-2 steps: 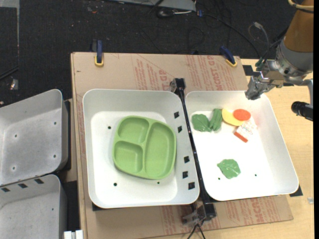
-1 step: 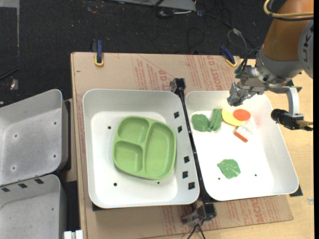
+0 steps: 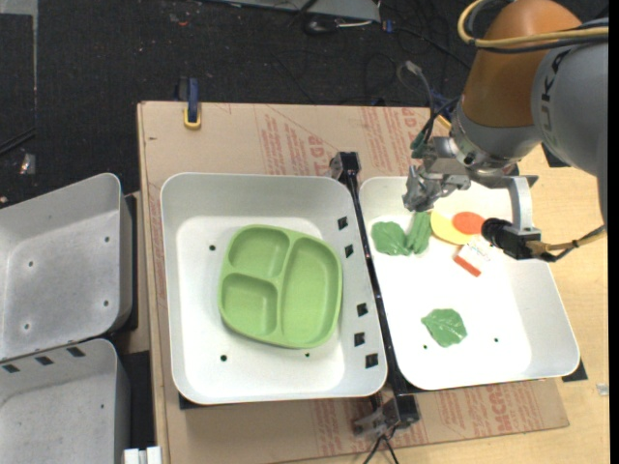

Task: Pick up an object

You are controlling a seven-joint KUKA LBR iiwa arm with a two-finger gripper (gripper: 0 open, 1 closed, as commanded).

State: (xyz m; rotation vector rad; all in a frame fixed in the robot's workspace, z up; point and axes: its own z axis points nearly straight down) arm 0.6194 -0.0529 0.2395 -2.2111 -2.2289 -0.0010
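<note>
I saw the gripper (image 3: 422, 201) in the frame's upper right, above green leaves (image 3: 398, 236); I could not tell its opening or hold.

Left of the gripper (image 3: 423, 199), a smooth, matt green plastic tray (image 3: 281, 285) in a glossy white plastic bin (image 3: 184, 259); beneath, a rough brown cardboard sheet (image 3: 271, 133)

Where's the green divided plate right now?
The green divided plate lies flat in the middle of the left bin, across the divider from the right bin holding the green leaf pieces.
</note>
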